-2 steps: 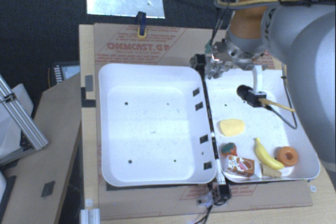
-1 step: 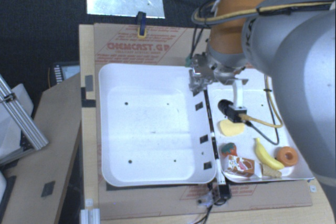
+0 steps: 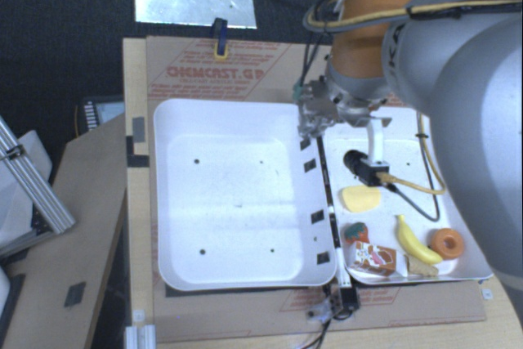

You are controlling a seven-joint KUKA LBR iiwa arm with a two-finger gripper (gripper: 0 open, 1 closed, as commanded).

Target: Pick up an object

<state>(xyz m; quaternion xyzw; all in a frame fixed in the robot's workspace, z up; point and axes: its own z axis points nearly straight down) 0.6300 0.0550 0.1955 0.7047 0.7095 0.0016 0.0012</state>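
Objects worth picking all lie on the near side of my claw (image 3: 313, 127) and to its right in the view, gathered at the near end of the right bin (image 3: 409, 145).

Starting at the left, the left bin (image 3: 229, 200) spreads away from my claw, showing its white floor and a few small dark dots. The two bins sit on the counter (image 3: 98, 167) with their rims touching. My claw hangs over the far end of that shared ridge, at the far-left corner of the right bin. I cannot tell whether it is apart or together, because the wrist hides it from above. Nothing shows in its hold.

Nearer the camera than my claw, close to the ridge, sits a small red round thing (image 3: 356, 233). It touches a printed packet (image 3: 377, 258) lying flat against the near rim. Between these and my claw rests a yellow wedge (image 3: 360, 198). It lies flat with bare floor around most of it, so I judge it the easiest to come down on.

Further right lies a banana (image 3: 413, 239), on its side as its curve lets it settle. Just beside it is an orange ring (image 3: 447, 243), also flat. These things look loosely strewn rather than arranged. The crowded pair by the rim would leave my claw little room. I judge the pick not yet begun.
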